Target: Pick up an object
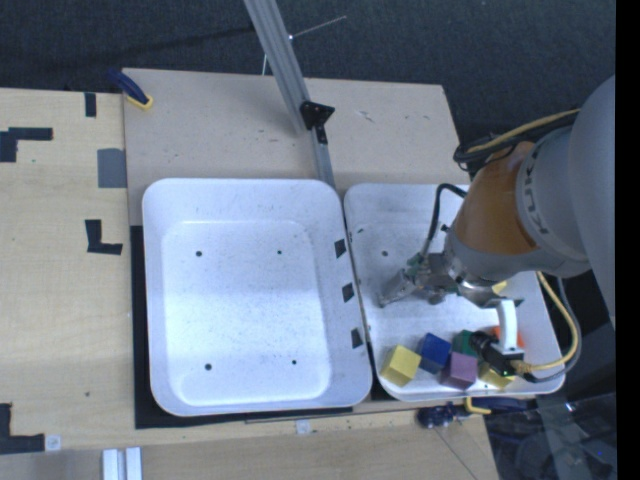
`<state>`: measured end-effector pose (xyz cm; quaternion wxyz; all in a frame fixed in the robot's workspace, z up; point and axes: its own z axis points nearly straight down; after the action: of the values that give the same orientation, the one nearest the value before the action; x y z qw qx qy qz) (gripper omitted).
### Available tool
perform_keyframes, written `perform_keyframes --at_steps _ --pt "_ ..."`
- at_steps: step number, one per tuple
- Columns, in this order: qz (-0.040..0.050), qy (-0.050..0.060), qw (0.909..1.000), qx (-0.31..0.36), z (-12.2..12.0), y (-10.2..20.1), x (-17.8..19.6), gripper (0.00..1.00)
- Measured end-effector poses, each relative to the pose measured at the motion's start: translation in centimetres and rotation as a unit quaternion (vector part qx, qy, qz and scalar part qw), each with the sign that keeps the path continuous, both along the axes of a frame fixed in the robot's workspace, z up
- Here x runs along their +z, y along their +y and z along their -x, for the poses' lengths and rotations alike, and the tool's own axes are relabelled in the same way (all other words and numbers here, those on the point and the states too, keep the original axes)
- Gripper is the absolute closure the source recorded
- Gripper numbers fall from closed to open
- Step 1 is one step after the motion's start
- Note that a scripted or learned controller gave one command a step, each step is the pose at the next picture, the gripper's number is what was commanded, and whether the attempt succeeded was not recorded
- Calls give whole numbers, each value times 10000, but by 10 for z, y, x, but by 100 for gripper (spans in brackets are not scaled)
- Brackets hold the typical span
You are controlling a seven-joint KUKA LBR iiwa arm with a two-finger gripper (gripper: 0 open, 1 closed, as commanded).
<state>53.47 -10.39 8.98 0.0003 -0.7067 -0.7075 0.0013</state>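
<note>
In the right bin [395,213], several small blocks lie together along the front wall: a yellow block [402,365], a blue block [435,351], a purple block [462,369] and a green block [466,343]. My gripper [398,285] hangs over the bare middle of this bin, behind and slightly left of the blocks, pointing toward the wall between the two bins. It is open and has nothing between its fingers. It stands apart from every block. The grey arm with its orange band [495,213] reaches in from the right and covers the bin's right side.
The left bin [160,218] sits beside the right one, sharing a raised divide. A grey metal pole [285,63] slants across the bench behind the bins. A small blue and yellow object [130,88] lies at the bench's far left corner.
</note>
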Motion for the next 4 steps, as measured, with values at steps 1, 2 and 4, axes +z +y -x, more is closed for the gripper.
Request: perform_keyframes --at_steps 1,2,4 --pt "-16 9 10000 5 0 1 11 100" --pt "-5 -24 10000 3 -10 1 60 100" --pt "-9 -12 10000 4 -16 12 122 100"
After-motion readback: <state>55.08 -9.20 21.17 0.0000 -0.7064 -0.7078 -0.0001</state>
